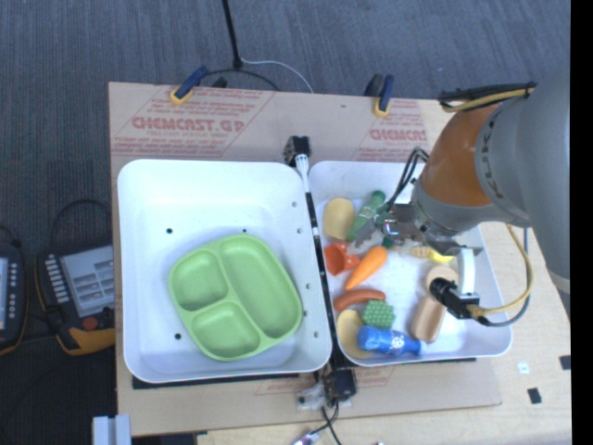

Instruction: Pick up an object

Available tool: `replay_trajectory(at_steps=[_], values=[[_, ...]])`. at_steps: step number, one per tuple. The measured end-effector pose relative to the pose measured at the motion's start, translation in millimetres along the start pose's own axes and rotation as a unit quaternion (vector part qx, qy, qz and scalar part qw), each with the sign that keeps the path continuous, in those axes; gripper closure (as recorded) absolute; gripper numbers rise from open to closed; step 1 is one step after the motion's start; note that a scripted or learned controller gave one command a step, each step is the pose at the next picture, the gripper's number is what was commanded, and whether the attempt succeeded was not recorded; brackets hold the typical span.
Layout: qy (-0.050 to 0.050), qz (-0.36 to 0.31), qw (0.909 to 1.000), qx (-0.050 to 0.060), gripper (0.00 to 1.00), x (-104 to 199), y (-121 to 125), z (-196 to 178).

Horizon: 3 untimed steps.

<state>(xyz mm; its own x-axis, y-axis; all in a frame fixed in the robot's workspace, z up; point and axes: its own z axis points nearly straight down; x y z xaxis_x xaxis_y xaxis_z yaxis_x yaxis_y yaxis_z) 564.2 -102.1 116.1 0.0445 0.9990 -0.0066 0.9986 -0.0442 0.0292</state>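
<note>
Camera view: carrot (366, 266) just below pincer (387, 231)

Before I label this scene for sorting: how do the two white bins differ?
The left bin holds one thing, a green tray with three sections; the right bin holds a heap of small toy foods, among them a carrot. The arm's gripper is over the right bin, not the left bin. Both are shallow, white and sit side by side.

a light green plate (236, 295) in a white bin (148, 193), an orange carrot (365, 266), a blue toy (389, 343), a dark green bumpy piece (377, 314), a tan brown roll (427, 319), a grey and orange arm (482, 160)
</note>
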Motion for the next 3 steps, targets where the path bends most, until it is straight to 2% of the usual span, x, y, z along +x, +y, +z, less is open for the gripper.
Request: replay_trajectory(at_steps=[2, 3], values=[[0.000, -0.061, 0.9982, 0.000, 0.00, 0.2, 0.1, -0.1], [0.002, -0.120, 0.9927, 0.002, 0.00, 2.7, -1.2, 2.9]])
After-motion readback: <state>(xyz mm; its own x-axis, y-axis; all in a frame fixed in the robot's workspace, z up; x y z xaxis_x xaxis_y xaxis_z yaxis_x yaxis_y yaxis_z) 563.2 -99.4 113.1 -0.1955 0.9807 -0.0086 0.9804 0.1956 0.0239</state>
